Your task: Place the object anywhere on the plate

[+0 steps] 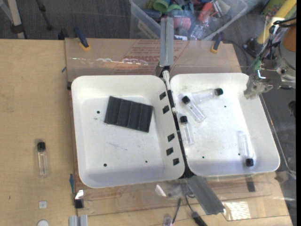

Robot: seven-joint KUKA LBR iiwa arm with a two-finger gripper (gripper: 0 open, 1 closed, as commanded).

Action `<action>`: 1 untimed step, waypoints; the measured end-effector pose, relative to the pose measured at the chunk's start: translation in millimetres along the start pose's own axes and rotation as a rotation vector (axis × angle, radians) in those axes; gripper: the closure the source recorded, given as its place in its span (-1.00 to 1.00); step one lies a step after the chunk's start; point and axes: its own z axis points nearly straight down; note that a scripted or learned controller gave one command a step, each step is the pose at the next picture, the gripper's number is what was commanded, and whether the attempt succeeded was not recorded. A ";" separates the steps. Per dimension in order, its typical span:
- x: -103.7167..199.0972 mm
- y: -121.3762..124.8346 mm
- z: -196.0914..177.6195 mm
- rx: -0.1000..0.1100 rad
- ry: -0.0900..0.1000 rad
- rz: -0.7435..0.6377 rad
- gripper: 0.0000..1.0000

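A dark grey ridged plate point(129, 113) lies flat in the left bin point(89, 173), toward its far side. Several clear vials with black caps lie in the right bin point(221, 166): one point(207, 95) near the far wall, one point(194, 109) slanted below it, one point(186, 132) by the divider, and one point(244, 147) at the near right. My gripper point(254, 85) hangs at the far right rim of the right bin, apart from all the vials, with nothing seen in it.
Another vial point(42, 158) lies on the wooden bench left of the bins. A clear tub of colourful items point(188, 6) stands behind the bins. Cables and arm hardware point(280, 55) crowd the right edge.
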 end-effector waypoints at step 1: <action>20.0 -21.3 7.1 0.005 0.002 0.147 1.00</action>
